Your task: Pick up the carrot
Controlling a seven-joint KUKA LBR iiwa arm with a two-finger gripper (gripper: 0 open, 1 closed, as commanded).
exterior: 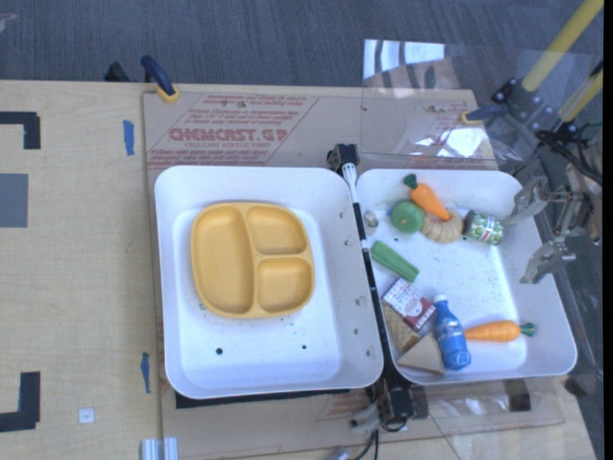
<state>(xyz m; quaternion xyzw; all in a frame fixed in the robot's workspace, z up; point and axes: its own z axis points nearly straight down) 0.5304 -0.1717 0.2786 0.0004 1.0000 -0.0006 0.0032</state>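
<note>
Two toy carrots lie in the right bin [551,324]. One carrot [427,198] with a green top sits near the bin's far wall, slanting down to the right. The other carrot [492,331] lies flat near the front right, its green top pointing right. My gripper [529,236] hangs at the bin's right rim, well right of the far carrot and above the near one. Its two fingers stand apart, open, with nothing between them.
Around the far carrot are a green ball [406,217], a tan ridged piece [442,230] and a green can [484,227]. A green block [395,261], red packet [407,302], blue bottle [450,333] and brown wedge [418,350] lie nearer. The left bin [182,353] holds a yellow divided plate [253,259].
</note>
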